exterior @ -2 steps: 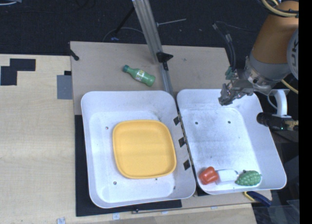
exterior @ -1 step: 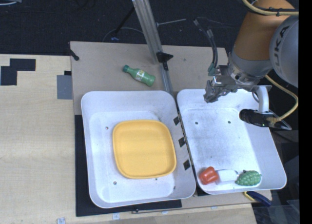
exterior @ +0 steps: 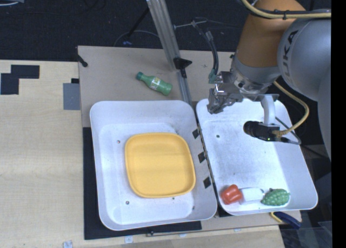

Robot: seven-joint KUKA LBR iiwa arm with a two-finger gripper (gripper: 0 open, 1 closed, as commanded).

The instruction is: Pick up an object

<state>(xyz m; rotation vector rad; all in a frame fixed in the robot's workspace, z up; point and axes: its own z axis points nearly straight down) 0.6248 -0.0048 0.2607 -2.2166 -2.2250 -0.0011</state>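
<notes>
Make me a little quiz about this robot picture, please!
1. True or false: the square yellow plastic plate lies in the left shallow white bin.
2. Which thing lies outside both bins? A) small green plastic bottle B) red toy pepper C) bumpy green toy vegetable
3. Fill in: the grey arm's gripper is over the right shallow white bin's ____ corner, far or near?

Key: 1 true. 2 A. 3 far.
</notes>
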